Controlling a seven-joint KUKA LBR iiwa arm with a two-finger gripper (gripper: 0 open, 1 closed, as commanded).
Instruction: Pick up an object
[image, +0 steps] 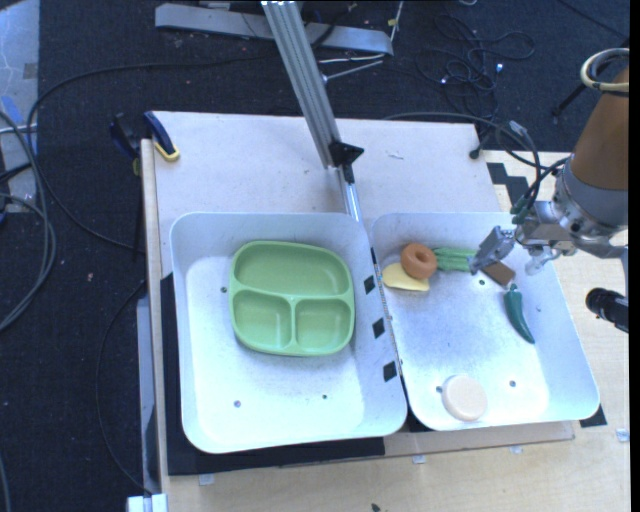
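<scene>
In the right bin (560, 340) lie an orange-brown donut (418, 261), a yellow piece (403, 282) just beneath it, a long green vegetable (452, 260), a small brown block (498, 273), a dark green pepper (519, 313) and a cream round disc (464, 397). My gripper (508, 250) reaches in from the right over the bin's upper right part. It hangs just above the brown block, by the right end of the long green vegetable. Whether it touches either one is unclear.
The left bin (200, 400) holds a green divided plate (293, 297). A slanted metal pole (312, 90) comes down to the divider between the bins. Cables run over the dark floor around the bench. The arm's orange band (606, 140) stands at the far right.
</scene>
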